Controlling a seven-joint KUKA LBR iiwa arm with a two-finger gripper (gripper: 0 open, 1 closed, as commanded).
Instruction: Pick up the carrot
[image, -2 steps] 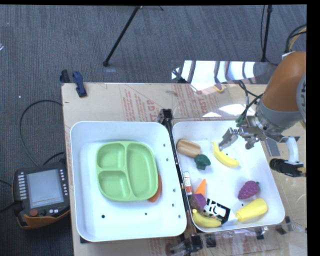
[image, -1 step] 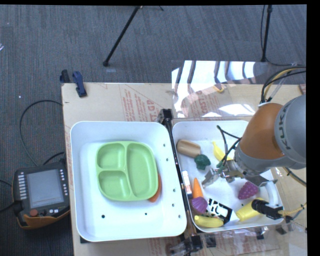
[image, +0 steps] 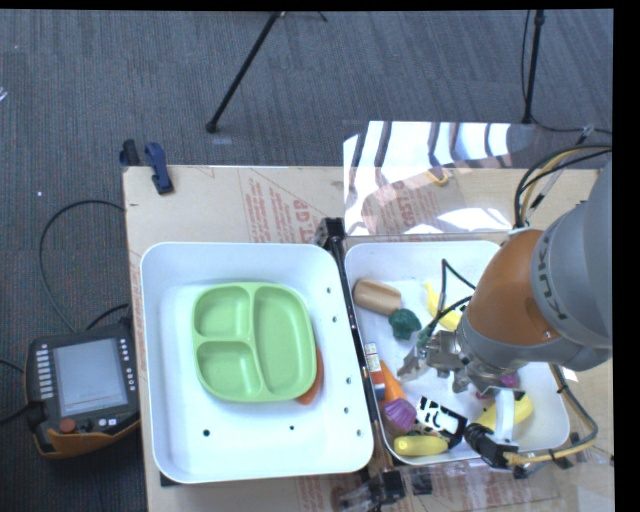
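Orange carrot (image: 389, 380) lies against the right bin's (image: 420, 243) left wall, long axis roughly along it. Your end effector (image: 436, 357) hovers just right; its opening I cannot tell.

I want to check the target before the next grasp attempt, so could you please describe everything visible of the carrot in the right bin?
The small orange carrot looks like a smooth plastic toy. It lies in the right-hand shallow white bin, close to the bin's left wall, just above a purple toy that it seems to touch. Only a short orange stretch shows, since the grey arm's hand hangs just to its right and covers that end. Nothing shows the carrot between the fingers.
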